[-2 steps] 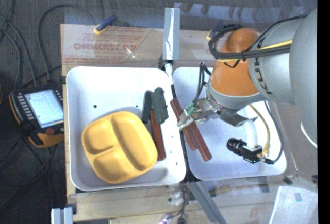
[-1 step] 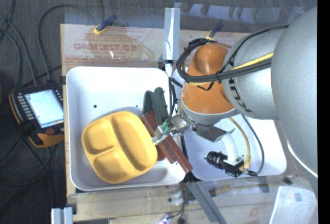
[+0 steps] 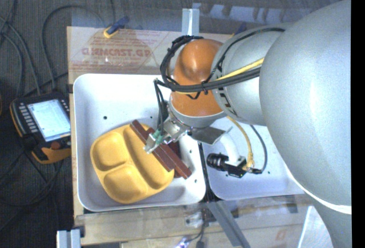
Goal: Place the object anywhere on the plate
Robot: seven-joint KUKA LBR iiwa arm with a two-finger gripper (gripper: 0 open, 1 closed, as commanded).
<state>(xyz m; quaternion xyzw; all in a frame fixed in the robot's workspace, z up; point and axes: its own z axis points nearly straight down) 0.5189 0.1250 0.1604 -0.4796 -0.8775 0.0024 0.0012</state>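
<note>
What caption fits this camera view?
Gripper over a brown bar lying across the yellow plate in the left bin.

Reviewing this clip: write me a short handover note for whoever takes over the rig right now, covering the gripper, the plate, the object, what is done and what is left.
Gripper: low over the left bin, at the right edge of the yellow plate. Whether it grips anything cannot be made out from this view.
Object: the long brown bar lies slantwise, its upper end over the plate's right rim, its lower end reaching toward the bin's right wall. The gripper sits right at its middle.
Plate: yellow, divided into compartments, in the lower part of the left bin.
Done: bar brought to the plate's edge.
Left: confirm the bar rests on the plate, then withdraw the arm.
</note>
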